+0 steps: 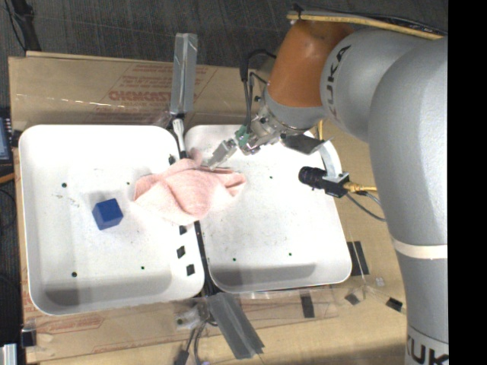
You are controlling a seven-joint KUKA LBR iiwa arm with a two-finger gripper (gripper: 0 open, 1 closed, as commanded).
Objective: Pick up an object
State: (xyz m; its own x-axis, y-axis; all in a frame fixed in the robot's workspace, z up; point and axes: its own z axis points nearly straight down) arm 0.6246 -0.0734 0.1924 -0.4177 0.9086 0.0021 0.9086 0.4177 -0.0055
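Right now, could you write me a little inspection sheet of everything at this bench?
Surface: two white bins, left bin and right bin, on a cardboard sheet.
Job's things: pink cloth draped across the divide between the bins; blue cube in the left bin.
Clutter: nothing seen.
Claw: claw at the cloth's upper edge; grip unclear.
Cables: thin wires right of the right bin.
Surroundings: dark floor.
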